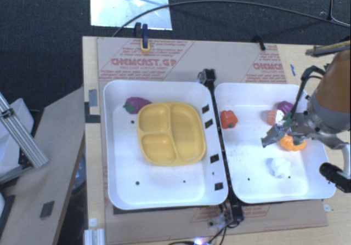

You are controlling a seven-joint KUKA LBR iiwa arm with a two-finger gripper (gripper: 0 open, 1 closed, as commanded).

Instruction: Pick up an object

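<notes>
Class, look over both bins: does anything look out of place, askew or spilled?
Little stands out. The yellow divided plate sits slightly askew in the left bin, with a purple toy touching its far-left corner. Nothing looks spilled or damaged.

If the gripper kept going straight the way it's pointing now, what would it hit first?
The gripper points toward the view's left, low over the right bin. Straight on, it would probably cross bare bin floor and first meet the bin's left wall; the orange-red toy sits slightly off that line. Depth is unclear.
</notes>
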